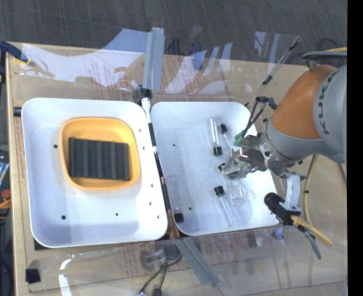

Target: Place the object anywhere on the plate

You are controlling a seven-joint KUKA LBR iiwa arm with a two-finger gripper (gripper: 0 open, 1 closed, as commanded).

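A yellow plate (99, 131) with a dark ridged middle lies in the left bin (39, 214). Several clear tubes with black caps lie in the right bin (187, 134). One tube (216, 134) is at the upper middle, and another (229, 206) lies toward the front. My gripper (233, 166) is low over the right bin's right half, between these two tubes and close to the front one's capped end. I see nothing clearly held in it.
A third clear tube (172, 189) lies along the right bin's left wall, with a black cap (179, 217) near the front corner. A raised divider (152, 147) separates the bins. The arm's orange and grey body (305, 116) overhangs the right bin's right rim.
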